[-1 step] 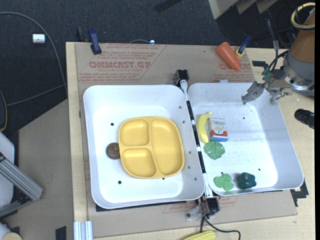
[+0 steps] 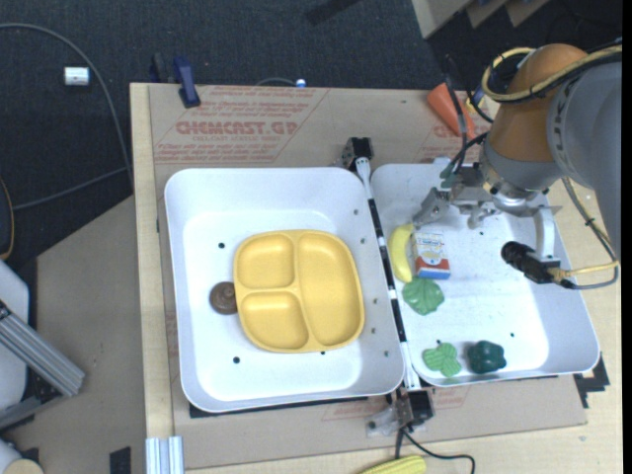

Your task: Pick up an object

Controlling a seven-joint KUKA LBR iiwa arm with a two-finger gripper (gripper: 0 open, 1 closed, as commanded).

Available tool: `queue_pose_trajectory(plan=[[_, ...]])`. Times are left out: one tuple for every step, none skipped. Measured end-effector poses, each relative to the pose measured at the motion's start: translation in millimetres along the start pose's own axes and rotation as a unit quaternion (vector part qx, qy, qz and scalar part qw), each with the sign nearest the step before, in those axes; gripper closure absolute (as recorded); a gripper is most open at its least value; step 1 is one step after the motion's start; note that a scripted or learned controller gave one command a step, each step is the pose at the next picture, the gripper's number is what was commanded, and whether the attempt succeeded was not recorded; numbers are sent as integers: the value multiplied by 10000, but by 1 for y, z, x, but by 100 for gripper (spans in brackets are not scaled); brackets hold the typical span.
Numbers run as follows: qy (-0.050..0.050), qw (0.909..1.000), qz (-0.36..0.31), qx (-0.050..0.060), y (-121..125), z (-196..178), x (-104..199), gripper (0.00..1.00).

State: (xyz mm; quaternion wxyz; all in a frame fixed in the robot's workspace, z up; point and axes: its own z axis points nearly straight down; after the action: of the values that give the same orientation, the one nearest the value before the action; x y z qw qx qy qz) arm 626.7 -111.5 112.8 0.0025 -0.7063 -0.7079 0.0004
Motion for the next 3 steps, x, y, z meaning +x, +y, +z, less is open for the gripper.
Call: queue_pose_trajectory(plan=[[-26,10000,14,-45,-23,26,18,0],[-28,10000,21,-32,-50,27,17,0],[-20,10000,17,-31,-50,19,18,100]])
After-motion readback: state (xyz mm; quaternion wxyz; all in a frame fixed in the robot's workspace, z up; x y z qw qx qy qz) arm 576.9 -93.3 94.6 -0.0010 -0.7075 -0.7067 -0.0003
